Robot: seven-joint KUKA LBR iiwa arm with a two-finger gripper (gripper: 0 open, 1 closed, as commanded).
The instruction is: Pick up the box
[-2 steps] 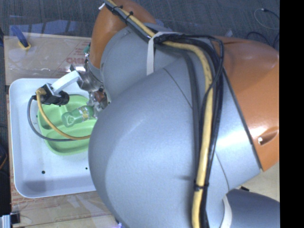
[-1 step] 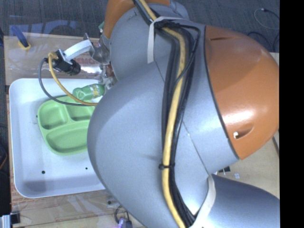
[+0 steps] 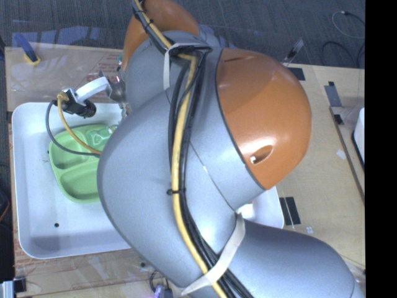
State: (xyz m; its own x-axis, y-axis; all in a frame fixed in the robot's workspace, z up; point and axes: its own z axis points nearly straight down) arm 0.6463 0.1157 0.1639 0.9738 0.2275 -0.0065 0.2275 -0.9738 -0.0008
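A light green, shallow box [image 3: 77, 166] with moulded compartments lies in the left white bin [image 3: 28, 185], toward its back and middle. Its right part is hidden under the arm. The grey arm with its orange band [image 3: 267, 117] reaches across from the right and covers most of the view. The gripper [image 3: 118, 92] shows as a metallic end with a white bracket and black cable plug, above the bin's back edge just beyond the green box. Whether anything is in its grasp is hidden by the arm.
A yellow and black cable [image 3: 59, 129] loops from the wrist over the green box. A corner of the right bin [image 3: 273, 213] shows under the arm. The wooden bench [image 3: 329, 160] lies to the right, and a small blue and yellow item [image 3: 26, 49] lies at the back left.
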